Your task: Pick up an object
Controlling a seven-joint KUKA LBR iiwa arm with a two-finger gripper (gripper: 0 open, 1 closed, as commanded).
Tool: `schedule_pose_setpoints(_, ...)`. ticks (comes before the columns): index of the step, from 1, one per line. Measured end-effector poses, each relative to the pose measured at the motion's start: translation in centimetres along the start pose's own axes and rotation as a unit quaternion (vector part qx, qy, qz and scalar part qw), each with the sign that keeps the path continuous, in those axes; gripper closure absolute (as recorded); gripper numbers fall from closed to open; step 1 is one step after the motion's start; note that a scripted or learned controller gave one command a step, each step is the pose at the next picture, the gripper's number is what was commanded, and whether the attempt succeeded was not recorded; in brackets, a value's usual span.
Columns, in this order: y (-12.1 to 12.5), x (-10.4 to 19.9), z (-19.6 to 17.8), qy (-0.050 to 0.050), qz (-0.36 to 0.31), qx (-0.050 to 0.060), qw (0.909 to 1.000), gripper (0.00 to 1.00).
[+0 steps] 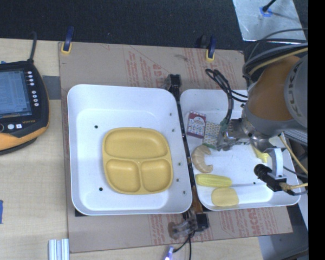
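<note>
Beside the smooth yellow divided plate (136,160), a curved pale banana (201,158) lies under the gripper (226,140), finger state indiscernible.

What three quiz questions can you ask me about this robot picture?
1. True or false: the yellow divided plate lies in the left bin.
2. Which bin is the end effector over? A) left bin B) right bin C) neither
3. Fill in the gap: the yellow divided plate has ___ compartments.

Key:
1. True.
2. B. The arm reaches over the right bin, which also holds a small patterned card, a pale curved piece, a long yellow piece and a round yellow piece.
3. Three.
</note>
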State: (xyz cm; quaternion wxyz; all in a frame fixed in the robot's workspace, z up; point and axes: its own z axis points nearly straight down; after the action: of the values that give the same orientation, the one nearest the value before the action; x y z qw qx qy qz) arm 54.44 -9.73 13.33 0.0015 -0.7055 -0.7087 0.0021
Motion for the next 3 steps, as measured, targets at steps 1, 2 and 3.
schedule_pose_setpoints(1,0.0,0.0,0.0,0.0,0.0,0.0,1.0,0.0)
schedule_pose_setpoints(2,9.8,-0.8,2.0,0.001,0.0,-0.001,1.0,0.0)
schedule_pose_setpoints(3,11.4,-0.5,3.6,0.0,0.0,-0.004,1.0,0.0)
